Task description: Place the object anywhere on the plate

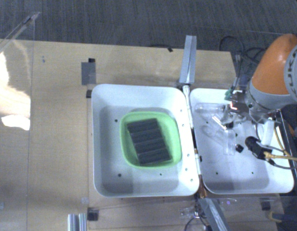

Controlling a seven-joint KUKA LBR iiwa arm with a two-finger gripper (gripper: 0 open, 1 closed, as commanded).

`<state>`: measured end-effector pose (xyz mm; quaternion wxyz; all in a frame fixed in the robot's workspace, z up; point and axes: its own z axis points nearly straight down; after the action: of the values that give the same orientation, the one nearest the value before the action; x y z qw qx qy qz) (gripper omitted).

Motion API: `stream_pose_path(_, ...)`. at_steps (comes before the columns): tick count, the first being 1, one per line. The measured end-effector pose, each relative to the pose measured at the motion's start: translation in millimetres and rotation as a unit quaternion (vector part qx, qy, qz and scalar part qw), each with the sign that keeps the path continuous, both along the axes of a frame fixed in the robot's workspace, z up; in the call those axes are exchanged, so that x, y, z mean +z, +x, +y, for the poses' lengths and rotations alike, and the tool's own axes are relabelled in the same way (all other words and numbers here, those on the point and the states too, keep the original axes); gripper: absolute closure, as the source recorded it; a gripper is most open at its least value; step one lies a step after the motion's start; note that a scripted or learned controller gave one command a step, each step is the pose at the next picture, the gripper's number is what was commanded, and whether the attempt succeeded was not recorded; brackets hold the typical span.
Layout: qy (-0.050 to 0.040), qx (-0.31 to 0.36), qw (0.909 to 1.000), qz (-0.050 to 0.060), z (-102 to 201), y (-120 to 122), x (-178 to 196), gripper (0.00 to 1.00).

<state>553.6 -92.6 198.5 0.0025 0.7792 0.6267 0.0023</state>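
A dark grey ribbed block (148, 141) lies flat on the green plate (126, 143) in the middle of the left bin (105, 129). It rests slightly turned, inside the plate's rim. My gripper (224, 129) hangs over the right bin (244, 177), near its upper middle and well to the right of the plate. The gripper's tip looks translucent and pale against the white bin floor. Nothing can be seen held in it. The grey arm with its orange band (276, 69) reaches in from the upper right.
A metal divider post (188, 61) stands behind the seam between the two bins. Black and yellow cables (264, 150) trail from the wrist across the right bin's right side. Tan bench surface (42, 129) spreads to the left.
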Motion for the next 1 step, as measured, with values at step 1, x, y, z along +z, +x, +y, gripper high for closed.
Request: stream_pose_path(1, 0.0003, 0.117, 0.9932, 0.002, 84.6, -17.2, -14.2, 1.00)
